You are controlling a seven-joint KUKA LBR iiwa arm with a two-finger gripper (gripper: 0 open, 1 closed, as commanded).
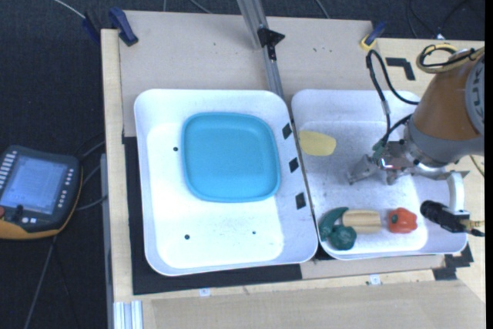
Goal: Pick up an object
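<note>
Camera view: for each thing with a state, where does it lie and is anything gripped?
Blue plate: flat in the left bin, untouched.
Yellow piece: lying loose in the right bin, near the divider.
Green toy: lying at the right bin's front edge.
Wooden piece: lying between green toy and red toy.
Red toy: lying at the front edge.
Gripper: low over the right bin, nothing seen held.

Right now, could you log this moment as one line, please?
gripper over right bin | nothing held | yellow piece nearby | blue plate in left bin
</note>
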